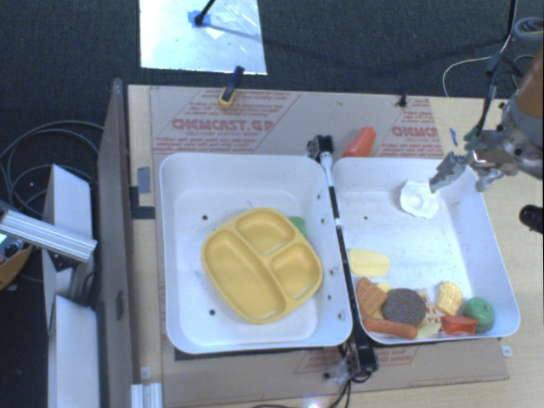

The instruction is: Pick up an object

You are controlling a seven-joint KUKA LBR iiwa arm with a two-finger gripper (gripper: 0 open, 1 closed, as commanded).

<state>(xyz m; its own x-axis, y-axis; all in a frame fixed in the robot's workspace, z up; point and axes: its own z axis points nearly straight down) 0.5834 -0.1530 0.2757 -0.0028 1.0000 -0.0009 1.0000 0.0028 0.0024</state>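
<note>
The right bin (476, 228) holds a white crumpled piece (418, 199) near its far side. A pale yellow piece (368, 263) lies by the divider. At the near edge sit an orange waffle piece (370, 296), a brown patty (403, 306), a carrot (391, 327), a yellow corn piece (448, 297), a red piece (459, 324) and a green ball (481, 312). My gripper (464, 177) hangs over the bin's far right corner, just right of the white piece. It is open, with nothing between its fingers.
The left bin (183, 228) holds a yellow divided plate (262, 263) with a green piece (296, 224) peeking out behind it. An orange piece (359, 142) lies on the cardboard behind the bins. A yellow-tipped tool (229, 87) rests at the bench's far edge.
</note>
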